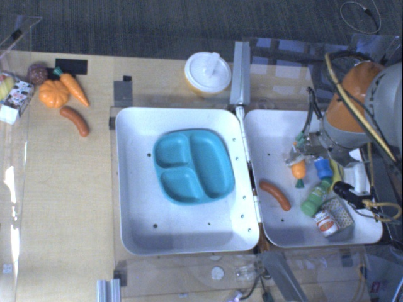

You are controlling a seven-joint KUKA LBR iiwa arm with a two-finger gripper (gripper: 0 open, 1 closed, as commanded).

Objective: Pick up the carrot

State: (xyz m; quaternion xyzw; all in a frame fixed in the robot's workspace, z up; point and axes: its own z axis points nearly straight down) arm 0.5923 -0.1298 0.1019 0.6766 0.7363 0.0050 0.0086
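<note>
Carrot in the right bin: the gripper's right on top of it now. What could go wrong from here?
Crowding is the main risk: the carrot lies close beside a blue piece and a green bottle, so the gripper might nudge or catch one of those instead. The carrot is small and partly hidden under the gripper, so an off-centre grasp could let it slip. A second carrot sits outside the bins, far left; any target mix-up there would waste the try.

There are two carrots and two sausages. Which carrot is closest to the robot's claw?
The small carrot in the right bin, right under the gripper. The other carrot lies far off on the bench beside the pumpkin.
</note>
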